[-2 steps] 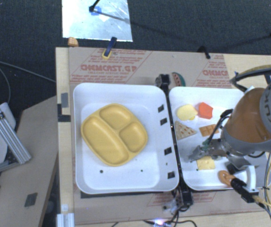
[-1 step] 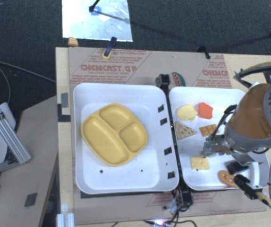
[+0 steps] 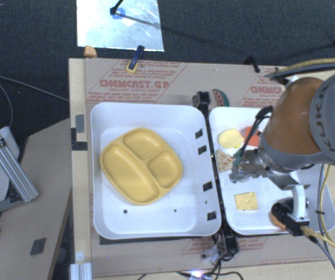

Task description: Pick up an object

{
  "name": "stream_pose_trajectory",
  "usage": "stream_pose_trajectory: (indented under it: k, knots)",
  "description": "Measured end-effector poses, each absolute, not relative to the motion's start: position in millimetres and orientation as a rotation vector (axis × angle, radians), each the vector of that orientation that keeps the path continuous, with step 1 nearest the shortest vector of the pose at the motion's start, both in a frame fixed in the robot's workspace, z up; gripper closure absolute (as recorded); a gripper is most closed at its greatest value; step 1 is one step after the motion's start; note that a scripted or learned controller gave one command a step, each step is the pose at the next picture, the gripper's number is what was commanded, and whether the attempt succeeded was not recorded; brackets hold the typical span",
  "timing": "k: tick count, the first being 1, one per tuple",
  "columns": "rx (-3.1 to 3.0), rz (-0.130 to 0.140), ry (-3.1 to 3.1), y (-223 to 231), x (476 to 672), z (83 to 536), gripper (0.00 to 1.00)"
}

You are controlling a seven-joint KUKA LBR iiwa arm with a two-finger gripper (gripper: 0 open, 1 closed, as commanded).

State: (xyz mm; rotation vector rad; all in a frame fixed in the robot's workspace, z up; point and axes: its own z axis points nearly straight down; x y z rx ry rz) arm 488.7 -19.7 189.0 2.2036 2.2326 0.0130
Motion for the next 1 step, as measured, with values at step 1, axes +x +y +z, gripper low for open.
stream_pose_trajectory:
  k: [1]
  knots:
    - [2.205, 0.012, 2.233, 58.7, 500.3, 252.6, 1.00]
